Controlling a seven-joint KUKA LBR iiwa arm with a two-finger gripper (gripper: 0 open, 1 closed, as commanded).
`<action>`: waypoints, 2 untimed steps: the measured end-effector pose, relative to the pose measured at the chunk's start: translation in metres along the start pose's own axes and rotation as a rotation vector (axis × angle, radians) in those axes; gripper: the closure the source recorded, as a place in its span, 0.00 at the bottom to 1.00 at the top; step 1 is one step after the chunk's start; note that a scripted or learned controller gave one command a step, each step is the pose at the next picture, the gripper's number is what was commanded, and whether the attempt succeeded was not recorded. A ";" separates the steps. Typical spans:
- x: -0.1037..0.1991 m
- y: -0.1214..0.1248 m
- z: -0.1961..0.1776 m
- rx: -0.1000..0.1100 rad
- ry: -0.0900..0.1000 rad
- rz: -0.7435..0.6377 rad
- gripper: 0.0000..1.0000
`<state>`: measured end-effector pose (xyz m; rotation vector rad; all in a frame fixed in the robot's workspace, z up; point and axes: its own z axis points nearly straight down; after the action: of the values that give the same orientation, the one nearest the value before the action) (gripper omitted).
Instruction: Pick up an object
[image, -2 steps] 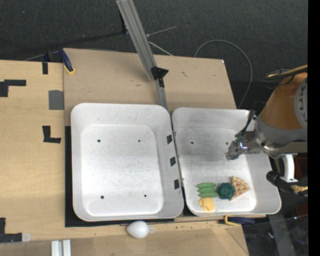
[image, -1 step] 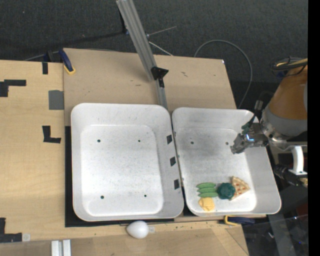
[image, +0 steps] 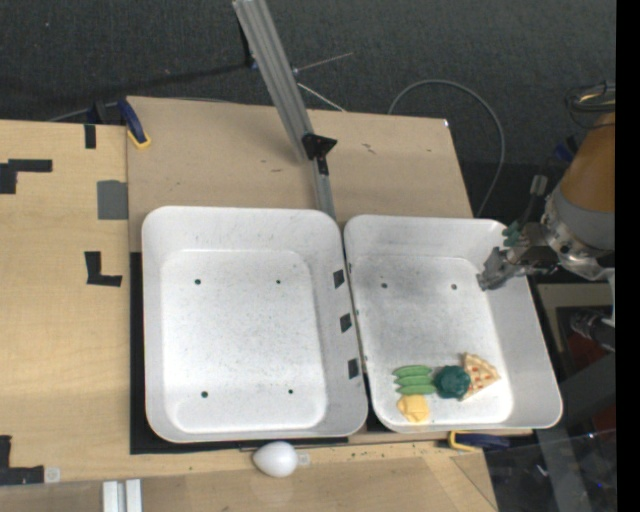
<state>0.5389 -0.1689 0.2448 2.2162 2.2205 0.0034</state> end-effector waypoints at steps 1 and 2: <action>0.053 0.003 0.001 0.006 0.004 -0.005 1.00; 0.099 -0.015 0.009 0.009 0.003 -0.003 1.00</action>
<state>0.5233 -0.0697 0.2354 2.2188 2.2297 -0.0030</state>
